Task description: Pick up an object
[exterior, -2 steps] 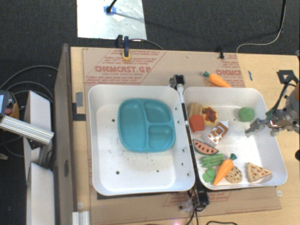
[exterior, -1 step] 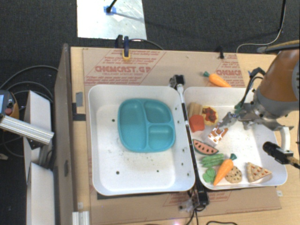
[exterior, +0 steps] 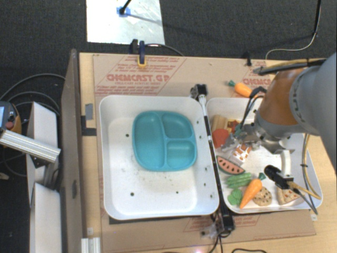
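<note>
The toy foods lie in the right bin (exterior: 310, 165), at the right of the frame: a watermelon slice (exterior: 230, 166) just below centre, a green pepper (exterior: 238, 179) under it, an orange carrot (exterior: 251, 192) slanting toward the lower edge, a cookie (exterior: 263, 196) and a pizza wedge (exterior: 287, 195) to its right, and a red piece (exterior: 220, 138) and a tan block (exterior: 219, 123) higher up near the divider. The gripper (exterior: 244, 143) is low over the middle of this bin, just above the watermelon slice; whether its jaws are apart or together cannot be told. A second carrot (exterior: 243, 89) lies outside on the cardboard above the bin. The left bin (exterior: 118, 194) holds a teal divided plate (exterior: 164, 140).
</note>
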`<move>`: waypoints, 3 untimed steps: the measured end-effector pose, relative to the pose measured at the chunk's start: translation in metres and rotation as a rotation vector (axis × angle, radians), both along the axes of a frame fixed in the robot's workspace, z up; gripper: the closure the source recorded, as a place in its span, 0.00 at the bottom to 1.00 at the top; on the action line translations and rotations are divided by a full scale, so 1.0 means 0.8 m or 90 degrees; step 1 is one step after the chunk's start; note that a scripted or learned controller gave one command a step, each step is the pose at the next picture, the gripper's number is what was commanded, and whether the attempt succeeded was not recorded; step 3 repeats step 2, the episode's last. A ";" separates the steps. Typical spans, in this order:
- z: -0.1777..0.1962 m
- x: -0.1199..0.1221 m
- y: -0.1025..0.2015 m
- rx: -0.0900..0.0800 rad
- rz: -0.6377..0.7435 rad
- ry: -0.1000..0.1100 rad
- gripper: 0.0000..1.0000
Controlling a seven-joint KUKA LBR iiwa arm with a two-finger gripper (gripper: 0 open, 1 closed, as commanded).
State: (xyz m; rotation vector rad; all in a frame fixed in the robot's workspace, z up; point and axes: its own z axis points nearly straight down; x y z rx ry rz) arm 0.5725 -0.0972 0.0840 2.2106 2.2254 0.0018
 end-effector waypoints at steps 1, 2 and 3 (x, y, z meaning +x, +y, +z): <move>0.015 -0.001 -0.002 0.001 -0.002 0.000 1.00; 0.133 0.026 0.124 0.004 0.005 -0.005 1.00; 0.133 0.026 0.124 0.004 0.005 -0.005 1.00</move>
